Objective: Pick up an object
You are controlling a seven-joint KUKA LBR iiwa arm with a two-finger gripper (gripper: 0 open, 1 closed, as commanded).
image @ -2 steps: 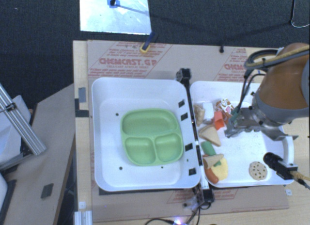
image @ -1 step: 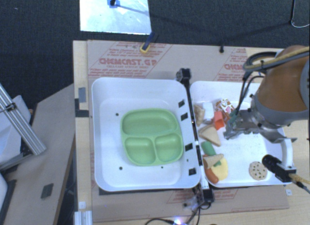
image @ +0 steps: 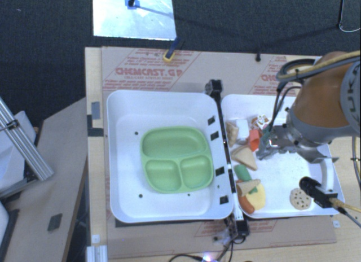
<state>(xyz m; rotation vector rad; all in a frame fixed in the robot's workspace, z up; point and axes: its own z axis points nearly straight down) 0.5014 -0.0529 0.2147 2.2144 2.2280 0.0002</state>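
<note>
**Q:** Two bins sit on the surface (image: 141, 66). Which one is the hand (image: 264, 149) working in?

**A:** The toy bin (image: 282, 170). The arm (image: 324, 108) reaches over it, and the hand is low, at the edge of a row of toys. The plate bin (image: 121, 159) is well apart from the hand and carries a green plate (image: 175, 159).

**Q:** What lies around the hand?

**A:** A red piece (image: 254, 138) is just beside it, on the side toward the plate bin. A bread slice (image: 245, 157) is also just beside it, slightly nearer the camera. A white piece (image: 241, 128) lies beyond the red piece. A green piece (image: 242, 172) and a yellow wedge (image: 252, 196) follow past the slice. A cookie (image: 299, 199) lies well apart, on the hand's opposite side.

**Q:** Is the hand released or clenched?

**A:** That cannot be told, because the wrist covers it from above. Every toy appears to rest on the bin floor.

**Q:** Which step is in hand?

**A:** Judged from the low pose, the approach to a grasp. The red piece or the bread slice is the likely target, and no pick is made yet.

**Q:** What does the next move call for?

**A:** Centring on one toy alone, since the red piece and the slice lie close together. The hand would then clench on that toy and rise straight up. The pick counts only if the toy leaves the floor.
</note>
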